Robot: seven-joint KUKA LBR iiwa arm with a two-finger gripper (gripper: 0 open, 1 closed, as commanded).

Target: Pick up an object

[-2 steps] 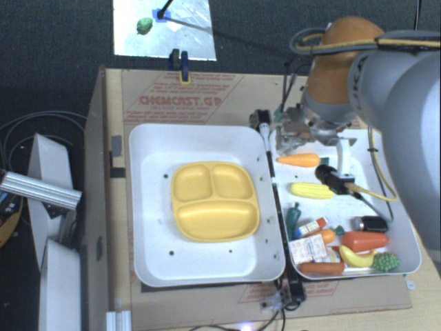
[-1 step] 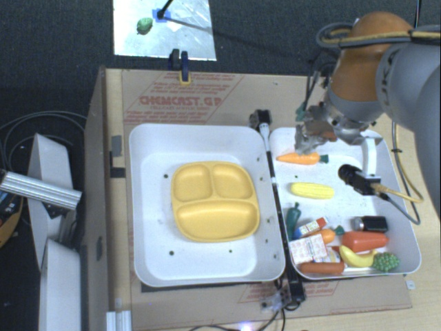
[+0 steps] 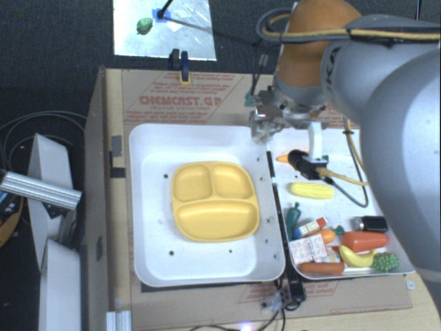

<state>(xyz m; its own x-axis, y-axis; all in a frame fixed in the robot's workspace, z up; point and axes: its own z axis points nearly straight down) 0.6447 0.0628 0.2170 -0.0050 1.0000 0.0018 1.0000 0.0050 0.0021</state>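
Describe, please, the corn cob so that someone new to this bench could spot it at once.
Look in the right-hand white bin, the one crowded with toy food beside the bin holding the yellow divided plate. The corn cob lies on its side near the bin's middle, above the pile of items. It is pale yellow, straight and bumpy, unlike the smooth curved banana lower down.

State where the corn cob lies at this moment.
The corn cob lies in the right bin, near the divider, below the end effector and above the heap of toy food.

Single fixed overhead camera, slanting down on both bins (image 3: 148, 185).
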